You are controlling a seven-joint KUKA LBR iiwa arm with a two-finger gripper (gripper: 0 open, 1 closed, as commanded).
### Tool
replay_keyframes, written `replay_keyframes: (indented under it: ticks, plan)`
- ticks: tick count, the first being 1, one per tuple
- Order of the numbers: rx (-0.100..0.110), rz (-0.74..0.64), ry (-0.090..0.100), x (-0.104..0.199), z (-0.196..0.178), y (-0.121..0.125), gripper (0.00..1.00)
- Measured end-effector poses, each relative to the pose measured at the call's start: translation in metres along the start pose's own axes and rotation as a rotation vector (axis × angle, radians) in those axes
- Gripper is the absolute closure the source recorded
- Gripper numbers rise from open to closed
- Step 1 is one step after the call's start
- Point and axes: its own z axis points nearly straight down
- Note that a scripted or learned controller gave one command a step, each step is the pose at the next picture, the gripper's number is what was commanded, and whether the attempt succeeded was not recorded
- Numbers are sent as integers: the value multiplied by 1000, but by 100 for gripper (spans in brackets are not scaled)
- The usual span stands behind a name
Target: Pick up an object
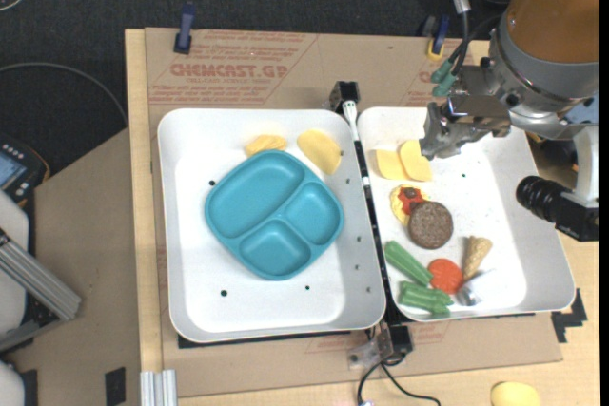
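**Bench.** A brown cardboard sheet [238, 71] with red print lies under two shallow white bins set side by side. A blue clamp [184, 29] sits at the sheet's far left edge.

**Left bin** [181, 204].
- A blue divided plate [274, 214] with three compartments lies flat at the middle, turned at an angle to the bin walls.
- A yellow chip [265, 145] lies just beyond the plate's far edge.
- A larger yellow chip [321, 150] lies to its right, close to the plate's far right corner.

**Right bin** [504, 204]. All items are crowded along the left side.
- Two pale yellow slices lie far left, edges touching or overlapping: the left slice [388, 164] and the right slice [415, 163].
- A small yellow and red piece [408, 200] lies just nearer than the slices.
- A brown round patty [431, 224] lies beside that piece, on its near right.
- A tan cone [475, 252] lies right of the patty, pointing toward the near side.
- A red round piece [444, 275] lies nearer than the patty.
- A green pod [407, 261] lies left of the red piece, and a second green pod [423, 299] lies at the near wall.

**Arm.** It comes in from the far right. The gripper [440, 140] hangs over the far left part of the right bin, its tip right at the far edge of the right slice. Whether the tip touches the slice cannot be told, nor whether the gripper is open or closed. Nothing shows held in it.
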Motion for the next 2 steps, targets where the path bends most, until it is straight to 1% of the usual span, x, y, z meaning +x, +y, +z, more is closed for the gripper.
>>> replay_keyframes:
  ticks: [1,2]
  plan:
    - [22,2,-2,-3,106,-3,100]
    - [-8,-5,4,32,-40,1,100]
